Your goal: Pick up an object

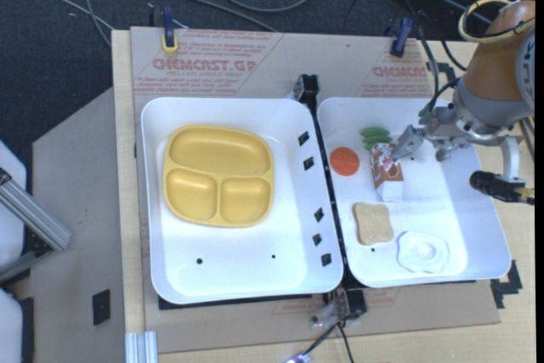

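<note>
I had the grey two-finger gripper [406, 145] low over the right white bin [476, 234], its tip just beside the small red-and-white carton [388, 172], near that bin's middle. I could not tell how the fingers stood; too small and blurred. Nothing visibly held. Carton looked light and stiff, probably crushable if squeezed hard; I judged its flat long sides the best hold. Around it: orange-red round disc [344, 161], green leafy toy piece [375, 135], tan bread-slice toy [372, 223], white fried-egg toy [422, 252]. Flat ones looked harder to pinch. Yellow divided plastic plate [219, 175] sat in the left white bin [293, 259] on the counter [212, 55].
</note>
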You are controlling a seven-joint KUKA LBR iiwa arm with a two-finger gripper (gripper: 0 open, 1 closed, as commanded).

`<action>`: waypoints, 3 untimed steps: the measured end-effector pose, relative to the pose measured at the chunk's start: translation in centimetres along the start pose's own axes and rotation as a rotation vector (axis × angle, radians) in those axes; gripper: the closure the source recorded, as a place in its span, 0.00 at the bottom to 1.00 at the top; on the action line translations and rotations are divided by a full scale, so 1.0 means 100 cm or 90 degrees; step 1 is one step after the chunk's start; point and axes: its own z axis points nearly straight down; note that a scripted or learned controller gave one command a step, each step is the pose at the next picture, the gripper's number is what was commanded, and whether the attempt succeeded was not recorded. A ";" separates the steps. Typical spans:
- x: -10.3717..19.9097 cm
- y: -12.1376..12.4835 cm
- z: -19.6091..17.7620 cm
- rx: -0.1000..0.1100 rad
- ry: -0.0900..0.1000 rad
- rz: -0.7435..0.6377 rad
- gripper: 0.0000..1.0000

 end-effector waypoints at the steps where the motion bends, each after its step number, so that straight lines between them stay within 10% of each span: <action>1: -0.001 0.002 -0.015 -0.005 -0.002 0.000 1.00; 3: 0.001 0.011 -0.122 -0.009 -0.003 0.000 1.00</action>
